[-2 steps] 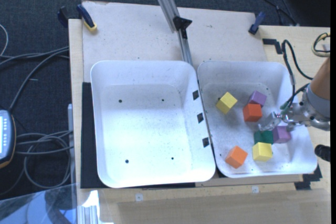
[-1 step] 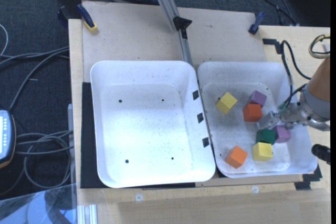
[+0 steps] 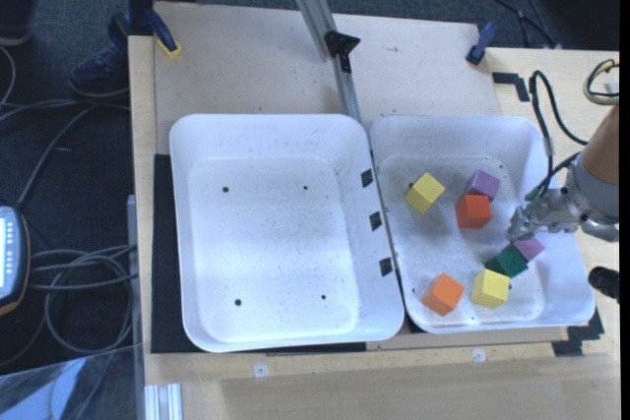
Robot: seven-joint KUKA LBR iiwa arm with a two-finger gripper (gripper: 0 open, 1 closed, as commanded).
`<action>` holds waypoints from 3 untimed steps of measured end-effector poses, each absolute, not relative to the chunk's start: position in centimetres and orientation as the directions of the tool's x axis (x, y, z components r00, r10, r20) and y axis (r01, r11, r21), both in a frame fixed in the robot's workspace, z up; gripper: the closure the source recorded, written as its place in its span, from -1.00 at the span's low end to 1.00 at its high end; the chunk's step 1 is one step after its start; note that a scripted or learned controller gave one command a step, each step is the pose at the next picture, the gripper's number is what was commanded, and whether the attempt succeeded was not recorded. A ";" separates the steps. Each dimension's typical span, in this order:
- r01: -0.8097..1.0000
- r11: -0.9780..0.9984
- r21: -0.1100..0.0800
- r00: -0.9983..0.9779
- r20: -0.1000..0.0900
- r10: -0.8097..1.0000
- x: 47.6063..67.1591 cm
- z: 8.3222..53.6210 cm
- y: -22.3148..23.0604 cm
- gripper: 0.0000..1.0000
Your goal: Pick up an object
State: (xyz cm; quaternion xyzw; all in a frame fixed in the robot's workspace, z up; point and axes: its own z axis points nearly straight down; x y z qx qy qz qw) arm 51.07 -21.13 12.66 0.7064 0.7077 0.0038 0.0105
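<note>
Bins [image 3: 266, 138]: white plastic, slightly glossy, speckled. Blocks [image 3: 473, 210]: matt, smooth painted faces. Tabletop [image 3: 246, 54]: pale matt wood board.

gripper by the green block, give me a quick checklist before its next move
1. Gripper over the right bin: ok, it sits at that bin's right side.
2. Something within reach: ok, a green block and a pink block lie right under it.
3. Block between the fingers: cannot tell, the view is too blurred there.
4. Target stands apart from others: not ok, green block, pink block and a yellow block crowd together.
5. Other blocks out of the way: ok, the red block, purple block and orange block lie apart from the gripper.
</note>
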 end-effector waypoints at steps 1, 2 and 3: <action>1.000 0.001 0.006 -0.001 -0.003 1.000 51.3 17.0 -21.4 1.00; 1.000 0.002 0.005 -0.002 -0.002 1.000 50.8 21.7 -21.1 1.00; 1.000 0.003 0.008 -0.003 -0.003 1.000 51.9 27.2 -20.9 1.00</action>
